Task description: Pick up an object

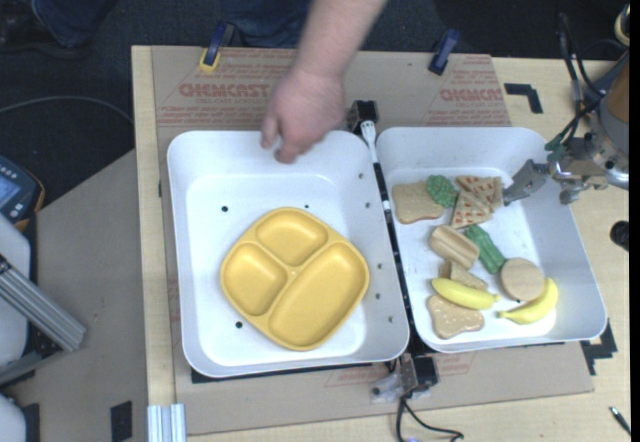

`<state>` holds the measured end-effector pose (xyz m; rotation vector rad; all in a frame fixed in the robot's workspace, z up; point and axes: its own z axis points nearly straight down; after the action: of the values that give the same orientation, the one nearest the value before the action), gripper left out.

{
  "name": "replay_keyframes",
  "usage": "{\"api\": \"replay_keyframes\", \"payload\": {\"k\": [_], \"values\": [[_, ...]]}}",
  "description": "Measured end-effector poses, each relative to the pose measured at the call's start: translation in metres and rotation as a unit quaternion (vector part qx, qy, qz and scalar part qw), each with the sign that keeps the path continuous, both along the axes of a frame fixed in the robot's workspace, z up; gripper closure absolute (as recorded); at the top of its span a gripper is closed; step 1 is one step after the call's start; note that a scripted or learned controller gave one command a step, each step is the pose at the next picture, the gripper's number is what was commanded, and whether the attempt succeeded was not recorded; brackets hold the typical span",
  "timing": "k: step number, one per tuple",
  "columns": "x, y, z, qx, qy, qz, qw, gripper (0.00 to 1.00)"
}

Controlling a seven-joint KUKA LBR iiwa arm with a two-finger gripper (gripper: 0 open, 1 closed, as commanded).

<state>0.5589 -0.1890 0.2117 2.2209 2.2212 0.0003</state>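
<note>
Hovering at the right bin's [590, 275] upper-right rim, the gripper [524, 182] grasps nothing, jaws apart.

left bin [200, 180]: person's hand [300, 120] over rear rim | right bin [575, 260]: toy food [470, 260] crowds floor

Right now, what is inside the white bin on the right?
The right bin holds toy food: two bananas, a green pickle, a waffle piece, and bread or cookie shapes. They overlap, so anything beneath them is hidden.
</note>
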Motion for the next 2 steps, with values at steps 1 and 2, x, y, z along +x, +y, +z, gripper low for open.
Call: {"api": "replay_keyframes", "payload": {"k": [1, 2], "values": [[-0.007, 0.073, -0.115, 0.0032, 0.006, 0.003, 1.0, 0.0], [-0.076, 0.08, -0.124, 0.0007, -0.002, -0.002, 1.0, 0.0]]}}
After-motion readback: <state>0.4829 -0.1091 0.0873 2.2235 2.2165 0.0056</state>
